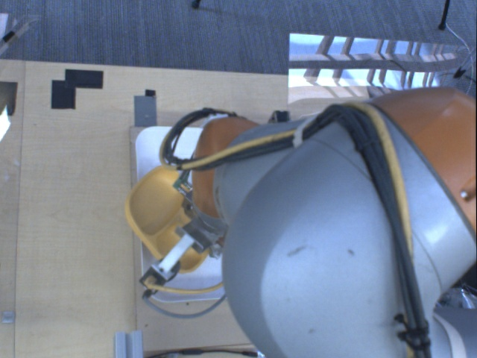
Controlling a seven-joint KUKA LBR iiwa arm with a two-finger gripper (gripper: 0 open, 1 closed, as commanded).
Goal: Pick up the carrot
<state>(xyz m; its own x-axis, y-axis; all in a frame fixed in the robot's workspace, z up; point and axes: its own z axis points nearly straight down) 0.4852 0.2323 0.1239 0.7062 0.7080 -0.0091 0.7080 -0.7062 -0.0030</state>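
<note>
My arm (335, 230) reaches in from the right and covers most of both bins. Its wrist end, with the gripper (192, 228), hangs low over the left part of the left white bin (153, 144). The gripper's body is seen from above, pressed close against a yellow bowl-shaped thing (153, 211). That yellow thing lies over the bin's left rim with its hollow facing up and to the left. Whatever is under the wrist and arm is hidden.
Pale wooden bench (67, 222) stretches to the left of the bin. Black marker blocks (74, 86) and a small grey bracket (145, 109) sit on the bench behind the bin. Dark carpet (149, 21) lies beyond the bench's far edge.
</note>
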